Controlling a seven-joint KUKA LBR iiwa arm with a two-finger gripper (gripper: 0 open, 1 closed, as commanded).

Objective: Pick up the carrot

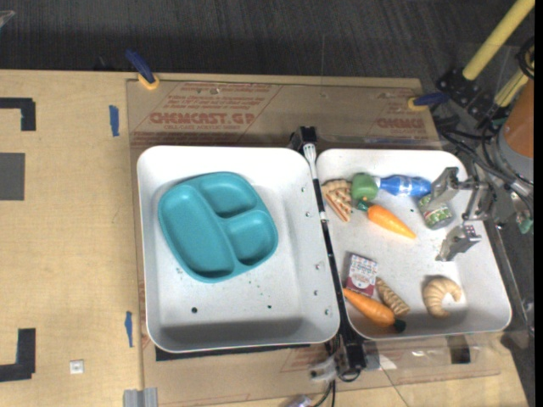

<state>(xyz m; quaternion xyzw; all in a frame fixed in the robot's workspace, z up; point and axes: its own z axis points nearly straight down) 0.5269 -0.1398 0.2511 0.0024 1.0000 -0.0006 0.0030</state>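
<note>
Gripper (pixel 454 214) hangs open and empty over the right bin (pixel 492 270), carrot (pixel 391 220) lying just left of it beside a green item, probably staged for descent.

**Arm low at the right edge, fingers apart**

I see my arm (pixel 519 125) coming in from the right, its orange band showing at the frame's edge. The gripper (pixel 451 216) sits low on the right side of my view, pointing left. One metal finger (pixel 443 185) lies farther from me, the other nearer, with a clear gap between them. I see nothing held in that gap.
</note>
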